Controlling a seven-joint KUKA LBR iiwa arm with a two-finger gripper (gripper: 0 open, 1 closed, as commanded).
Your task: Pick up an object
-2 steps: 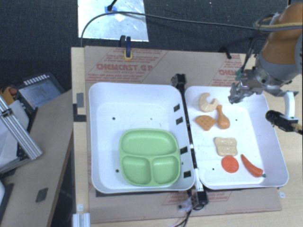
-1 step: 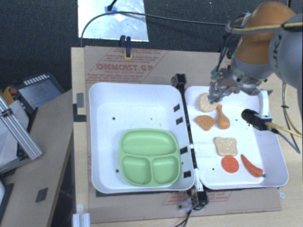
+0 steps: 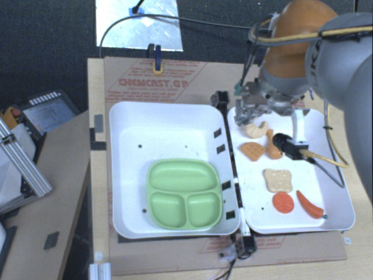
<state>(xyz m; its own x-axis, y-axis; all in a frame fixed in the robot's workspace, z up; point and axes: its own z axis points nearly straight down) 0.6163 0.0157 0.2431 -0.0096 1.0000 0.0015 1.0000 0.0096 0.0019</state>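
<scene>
My gripper [image 3: 247, 115] hangs low over the far left corner of the right bin [image 3: 341, 206], under the grey arm and its orange band. Directly below and in front of it lies a pale beige food piece [image 3: 256, 130]. Just nearer are an orange waffle-like piece [image 3: 252, 151] and a tan drumstick [image 3: 272, 146]. Further toward the front lie a slice of bread [image 3: 278, 180], a red round slice [image 3: 284, 203] and a red chili-shaped piece [image 3: 310, 205]. Nothing is seen held.
The left bin [image 3: 131, 156] holds a green divided plate [image 3: 185, 192] near its front. A black-clipped divider [image 3: 227, 156] separates the two bins. A grey device [image 3: 49, 112] and metal rail [image 3: 23, 162] sit on the side table at left.
</scene>
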